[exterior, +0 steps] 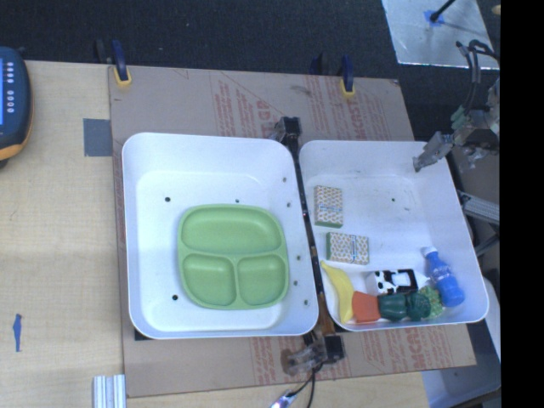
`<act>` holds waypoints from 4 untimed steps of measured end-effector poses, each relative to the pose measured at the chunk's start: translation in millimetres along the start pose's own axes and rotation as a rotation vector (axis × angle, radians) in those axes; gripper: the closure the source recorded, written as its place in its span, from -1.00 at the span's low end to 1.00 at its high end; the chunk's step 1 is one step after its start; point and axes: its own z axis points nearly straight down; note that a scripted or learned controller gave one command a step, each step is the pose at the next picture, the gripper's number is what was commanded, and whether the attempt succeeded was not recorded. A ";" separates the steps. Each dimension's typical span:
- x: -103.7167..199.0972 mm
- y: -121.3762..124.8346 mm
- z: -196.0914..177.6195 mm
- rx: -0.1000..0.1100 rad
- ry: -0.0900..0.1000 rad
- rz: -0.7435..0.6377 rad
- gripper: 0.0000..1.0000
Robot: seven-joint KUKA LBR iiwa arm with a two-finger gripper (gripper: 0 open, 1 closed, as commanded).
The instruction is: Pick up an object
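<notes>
Pincer (427, 154) above right bin's (374, 155) far rim.

Little can be read here. The brown cardboard sheet (212, 100) lying under the two white bins carries faded red print: slanted lines of lettering run across its upper left part, and a vertical line of red characters stands near its upper right corner, but the letters are too pale and small to make out. The two small patterned packets (329, 206) in the right-hand white bin (382, 164) show a fine green and orange design with no legible words. The blue device (13, 100) at the left edge shows a column of light dots, unreadable.
</notes>
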 end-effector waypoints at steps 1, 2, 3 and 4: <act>72.7 38.5 156.0 0.012 0.006 -0.004 -1.00; 29.5 -23.6 59.2 -0.004 -0.003 0.006 -1.00; 106.3 -0.8 39.9 -0.003 0.003 -0.005 -1.00; 38.2 -104.6 125.1 0.017 0.002 0.010 -1.00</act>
